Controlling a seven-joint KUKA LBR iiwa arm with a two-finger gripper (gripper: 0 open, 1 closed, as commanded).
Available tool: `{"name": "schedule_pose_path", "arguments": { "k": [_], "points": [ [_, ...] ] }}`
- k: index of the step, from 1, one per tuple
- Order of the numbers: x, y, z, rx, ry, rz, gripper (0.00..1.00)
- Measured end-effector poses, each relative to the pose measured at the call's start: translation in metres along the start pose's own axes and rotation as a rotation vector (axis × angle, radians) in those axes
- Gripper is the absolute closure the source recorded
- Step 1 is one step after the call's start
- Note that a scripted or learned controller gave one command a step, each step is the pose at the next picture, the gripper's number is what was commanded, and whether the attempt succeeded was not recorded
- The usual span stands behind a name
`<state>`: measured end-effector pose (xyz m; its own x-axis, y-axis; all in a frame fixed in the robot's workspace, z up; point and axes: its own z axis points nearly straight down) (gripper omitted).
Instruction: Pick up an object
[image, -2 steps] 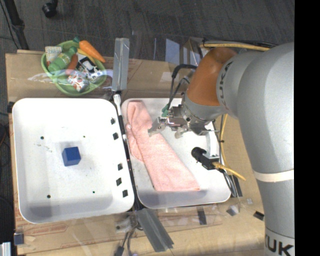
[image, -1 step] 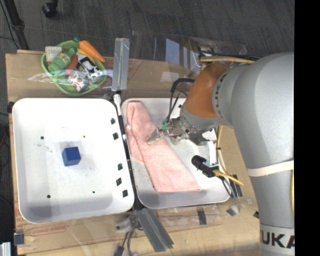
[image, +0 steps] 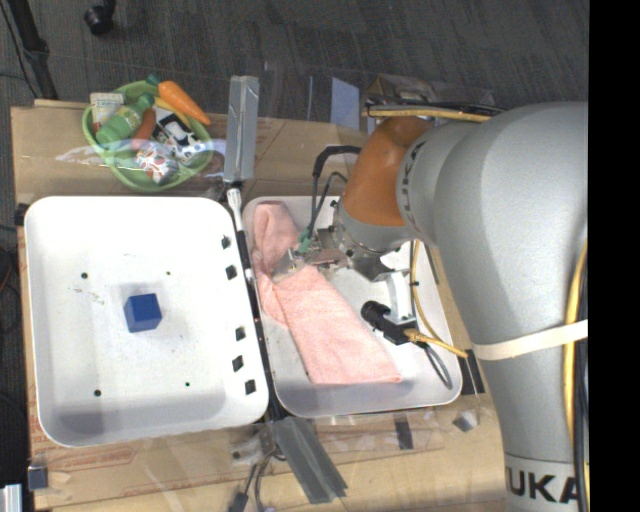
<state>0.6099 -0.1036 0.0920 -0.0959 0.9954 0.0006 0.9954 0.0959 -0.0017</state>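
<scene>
The soft pink cloth (image: 325, 320) lies in the right white bin (image: 350, 400). The gripper (image: 305, 250) is down on the cloth's top part; I cannot tell how its jaws stand. A small blue cube (image: 143, 311) sits in the left white bin (image: 60, 400).

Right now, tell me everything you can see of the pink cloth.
The pink cloth is a soft, towel-like fabric lying crumpled in the right bin. It runs from the bin's upper left corner diagonally down toward its lower middle, bunched and folded at the top, flatter below. The pincer sits over its upper part, seemingly touching it.
</scene>
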Motion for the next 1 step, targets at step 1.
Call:
{"name": "schedule_pose_path", "arguments": {
  "k": [1],
  "points": [
    [-0.0547, -0.0074, -0.0010, -0.002, 0.000, 0.021, 0.00]
  ]
}}
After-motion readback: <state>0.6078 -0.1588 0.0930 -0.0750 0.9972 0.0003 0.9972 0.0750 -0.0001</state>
